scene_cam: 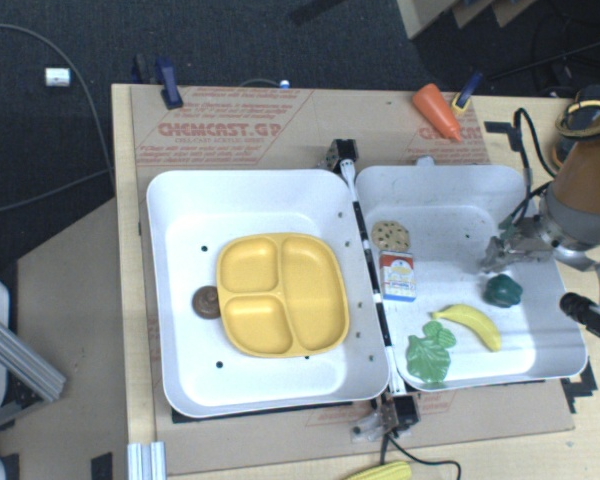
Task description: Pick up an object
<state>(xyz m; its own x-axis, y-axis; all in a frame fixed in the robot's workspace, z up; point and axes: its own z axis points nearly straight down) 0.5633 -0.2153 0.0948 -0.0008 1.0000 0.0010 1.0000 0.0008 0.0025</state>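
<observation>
I've got the pincer low in the rt bin, can't tell its state. Nearest obj: green ball, just below it, round so no long axis. Banana lies further down-left, slanted.

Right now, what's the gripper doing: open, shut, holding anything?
Gripper: cannot be told; it sits low in the right bin, just above the dark green object, with nothing visibly held.

One fixed camera looks down aslant on both bins.
</observation>
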